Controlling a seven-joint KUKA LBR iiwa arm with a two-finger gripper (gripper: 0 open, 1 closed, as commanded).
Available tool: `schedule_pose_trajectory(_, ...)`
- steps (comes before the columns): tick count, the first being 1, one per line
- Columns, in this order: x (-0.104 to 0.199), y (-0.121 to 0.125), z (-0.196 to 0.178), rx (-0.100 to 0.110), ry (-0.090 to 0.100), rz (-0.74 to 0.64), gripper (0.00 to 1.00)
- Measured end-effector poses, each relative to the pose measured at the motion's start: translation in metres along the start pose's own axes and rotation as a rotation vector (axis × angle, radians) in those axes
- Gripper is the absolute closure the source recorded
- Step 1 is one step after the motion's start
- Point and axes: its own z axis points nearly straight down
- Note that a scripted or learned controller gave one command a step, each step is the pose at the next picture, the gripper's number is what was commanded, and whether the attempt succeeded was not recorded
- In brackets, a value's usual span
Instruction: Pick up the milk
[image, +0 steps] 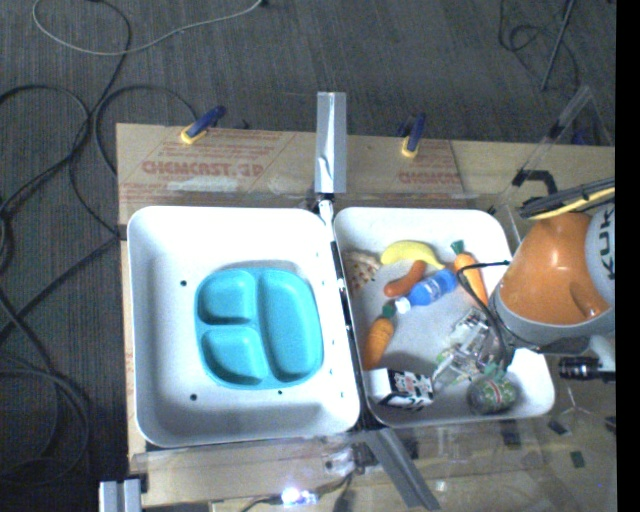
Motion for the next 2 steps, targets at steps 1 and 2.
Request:
schedule_pose_trajectory(1,-0.033,-0.053,-0.043,-0.009,0.029,-0.068,0.0)
schedule_pose_trajectory(2,0.001,-0.003,-0.024,-0.004,0.021,-0.07,0.0)
